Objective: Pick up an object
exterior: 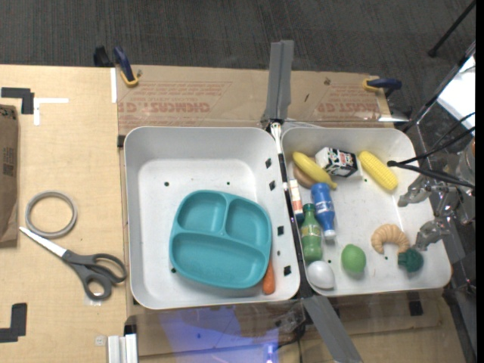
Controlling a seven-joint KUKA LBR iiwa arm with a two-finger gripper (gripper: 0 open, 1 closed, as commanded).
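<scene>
Down at the front of the right bin (435, 282) sat a white egg (321, 274), a green ball (353, 259) and a dark green lump (411, 261), with a croissant (389, 237) just behind. Over in the left bin (144, 203) was a teal divided plate (221, 237) with a carrot (268, 280) tucked against its edge. Further back: a blue bottle (323, 206) beside a green bottle (310, 234), then a banana (313, 169), a small carton (337, 160) and corn (377, 170). The tool (423, 214) hung at the right rim, fingers spread, gripping nothing. My worry was that the pile by the divider is tight, so a grab there could catch two things or wedge on the wall, and round stuff could roll away.
</scene>
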